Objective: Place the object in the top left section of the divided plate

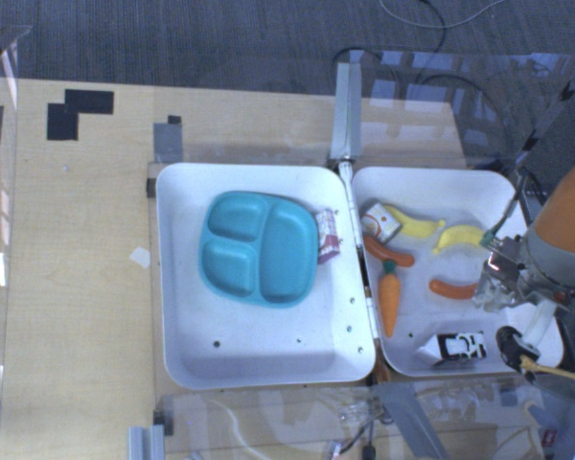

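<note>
We see the grey arm's two-finger gripper (494, 281) low over the right edge of the right shallow white bin (417, 351), just beside the small orange-red sausage-shaped toy (453, 289); we cannot tell how the gripper is set, since it blurs into the metal of the wrist, and nothing visibly sits in it. We take that sausage toy, the nearest piece, to be the likely object, though the task does not name it. It lies flat on the bin floor, near a yellow plastic banana (460, 237) and well apart from the orange toy carrot with a green top (389, 297). We judge it light, stiff hollow plastic, smooth and rather slippery, not fragile; a pinch across its short width at mid-length should hold best, as the rounded ends would squirt out. The turquoise divided plastic plate (260, 247) rests in the left shallow white bin (259, 357), its top left section bare, with a small crumpled wrapper (327, 234) touching its right rim. A black-and-white printed item (460, 346) and a small labelled box (380, 223) carry markings, but we can read no writing or brand on either.
</note>
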Action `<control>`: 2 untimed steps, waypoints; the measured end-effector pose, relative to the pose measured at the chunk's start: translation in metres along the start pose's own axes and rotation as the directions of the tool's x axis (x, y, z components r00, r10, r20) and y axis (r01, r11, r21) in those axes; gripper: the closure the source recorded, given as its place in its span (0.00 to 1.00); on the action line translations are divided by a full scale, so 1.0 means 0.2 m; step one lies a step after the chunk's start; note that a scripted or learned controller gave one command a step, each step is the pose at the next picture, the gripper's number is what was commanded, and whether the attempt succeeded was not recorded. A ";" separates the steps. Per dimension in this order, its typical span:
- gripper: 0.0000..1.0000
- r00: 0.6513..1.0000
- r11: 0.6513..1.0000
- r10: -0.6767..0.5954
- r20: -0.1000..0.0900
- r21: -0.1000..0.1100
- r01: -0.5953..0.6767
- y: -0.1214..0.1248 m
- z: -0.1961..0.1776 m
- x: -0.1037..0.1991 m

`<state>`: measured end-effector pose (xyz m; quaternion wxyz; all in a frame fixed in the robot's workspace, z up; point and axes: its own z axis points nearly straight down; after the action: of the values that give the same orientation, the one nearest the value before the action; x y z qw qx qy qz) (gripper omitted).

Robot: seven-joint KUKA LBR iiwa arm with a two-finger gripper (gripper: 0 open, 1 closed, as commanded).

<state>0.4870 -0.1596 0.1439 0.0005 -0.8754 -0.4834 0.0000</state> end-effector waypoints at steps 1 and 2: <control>0.00 1.000 1.000 -0.001 0.000 0.000 0.001 0.00 0.00 0.00; 0.00 1.000 1.000 -0.001 -0.001 -0.006 0.001 0.03 -0.61 0.28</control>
<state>0.5219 -0.1165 0.2669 -0.0019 -0.8751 -0.4839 -0.0020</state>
